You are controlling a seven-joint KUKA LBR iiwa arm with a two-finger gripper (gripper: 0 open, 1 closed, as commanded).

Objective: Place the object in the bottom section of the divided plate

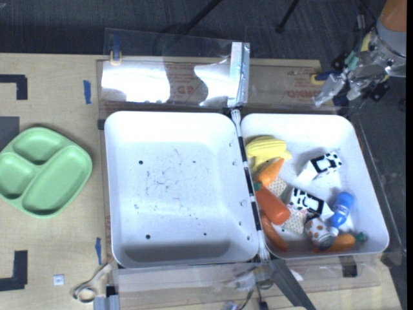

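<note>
The green plate (43, 171) lies on the bench left of the left bin (122, 129), apart from it, its 3 sections bare. Right of that bin, the right bin (361, 148) holds a banana (264, 148), carrots (274, 202), a blue bottle (340, 209) and other jumbled items. The gripper (341, 86) hangs beyond the right bin's far rim; whether its jaws grip anything I cannot tell.
</note>
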